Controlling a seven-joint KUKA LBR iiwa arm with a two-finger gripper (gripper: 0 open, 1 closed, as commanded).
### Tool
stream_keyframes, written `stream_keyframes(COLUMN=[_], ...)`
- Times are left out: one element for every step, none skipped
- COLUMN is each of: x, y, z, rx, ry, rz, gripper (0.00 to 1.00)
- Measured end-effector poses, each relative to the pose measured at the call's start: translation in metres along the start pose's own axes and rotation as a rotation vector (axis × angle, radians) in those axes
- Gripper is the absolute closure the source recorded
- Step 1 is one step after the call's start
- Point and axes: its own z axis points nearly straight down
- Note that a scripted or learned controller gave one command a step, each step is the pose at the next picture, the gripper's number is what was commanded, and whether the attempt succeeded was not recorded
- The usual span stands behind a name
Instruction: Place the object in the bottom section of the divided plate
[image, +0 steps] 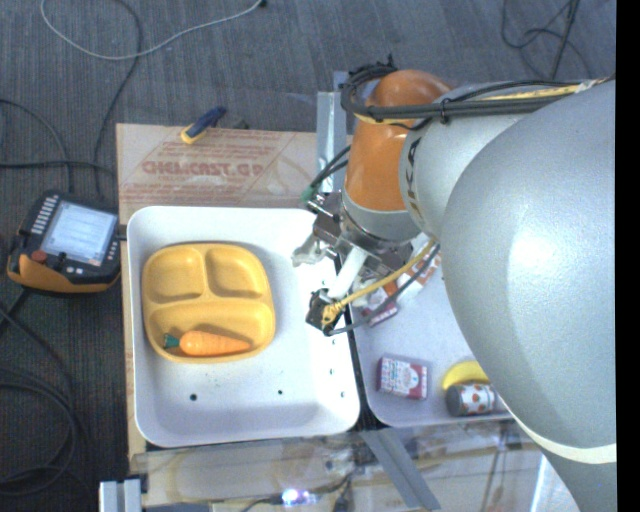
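A yellow divided plate (208, 298) lies in the left white bin (240, 415). An orange carrot (210, 344) with a green stem end lies across the plate's bottom section, its tip pointing right. My gripper (335, 252) hangs over the seam between the two bins, to the right of the plate and apart from it. The arm's grey bulk and orange band cover much of the right bin (420, 345).
In the right bin a small red and white box (402, 377) lies near the front, with a yellow object (464, 374) and a small can (470, 400) beside it. A red and white packet (382, 311) peeks out under the wrist. A teach pendant (65, 242) lies on the floor left of the bench.
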Motion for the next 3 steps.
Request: stream_keyframes(x=[0.000,-0.011,-0.011], y=[0.000,0.006,0.006], z=[0.000,0.002,0.002], rx=[0.000,0.000,0.001], ry=[0.000,0.004,0.005], rz=[0.000,-0.444,-0.445], gripper=[0.00,0.00,0.00])
